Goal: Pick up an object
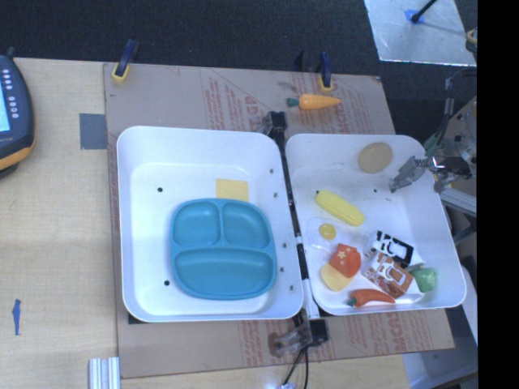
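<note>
- Camera view, lower right of the frame: nothing has been lifted yet. The pickable pieces are seen lying in the right bin (pixel 454 254), crowded toward its near corner: a red chili (pixel 372 298), a printed packet (pixel 390 275), a green piece (pixel 424 278), a red-and-yellow piece (pixel 341 265) and, just above these, a corn cob (pixel 339 208).
- Centre left: a blue divided plate (pixel 223 248) is seen resting in the left bin (pixel 130 217), with a yellow square (pixel 232 190) touching its far edge.
- Upper right: a tan disc (pixel 375 157) is seen alone near the right bin's far wall.
- Right edge: the gripper (pixel 409 171) is held over the bin's far right corner, with nothing between its fingers; whether they are spread or pressed together cannot be told.
- Judgement: descent, grasp and lift are all left. The near pile is packed tight, so a neighbour could be clipped; the corn and disc are better exposed.
- Top: an orange carrot (pixel 317 101) is seen lying outside the bins, beside a blue clamp (pixel 325 70).
</note>
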`<state>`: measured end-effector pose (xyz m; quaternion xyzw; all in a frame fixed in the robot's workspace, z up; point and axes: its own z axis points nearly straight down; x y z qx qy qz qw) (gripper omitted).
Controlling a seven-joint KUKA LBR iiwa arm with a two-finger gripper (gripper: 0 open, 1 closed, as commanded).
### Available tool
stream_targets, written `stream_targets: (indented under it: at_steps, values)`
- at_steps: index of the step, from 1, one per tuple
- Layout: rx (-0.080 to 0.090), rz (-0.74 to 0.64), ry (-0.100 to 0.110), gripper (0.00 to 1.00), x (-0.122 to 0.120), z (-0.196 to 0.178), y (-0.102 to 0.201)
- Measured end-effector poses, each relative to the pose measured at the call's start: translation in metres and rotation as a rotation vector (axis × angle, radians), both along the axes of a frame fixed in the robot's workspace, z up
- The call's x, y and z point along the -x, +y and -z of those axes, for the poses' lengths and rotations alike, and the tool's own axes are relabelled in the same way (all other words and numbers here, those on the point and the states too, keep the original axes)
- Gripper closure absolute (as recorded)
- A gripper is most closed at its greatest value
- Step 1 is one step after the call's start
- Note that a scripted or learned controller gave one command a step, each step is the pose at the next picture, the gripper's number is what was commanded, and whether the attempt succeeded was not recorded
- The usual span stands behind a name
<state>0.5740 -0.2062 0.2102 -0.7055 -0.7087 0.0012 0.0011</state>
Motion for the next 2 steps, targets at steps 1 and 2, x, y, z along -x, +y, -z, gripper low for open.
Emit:
stream_targets:
  at_steps: [1, 2]
  values:
    - [-0.005, -0.011, 0.002, 0.0, -0.014, 0.013, 0.106]
    - [-0.001, -0.004, 0.01, 0.0, -0.03, 0.125, 0.115]
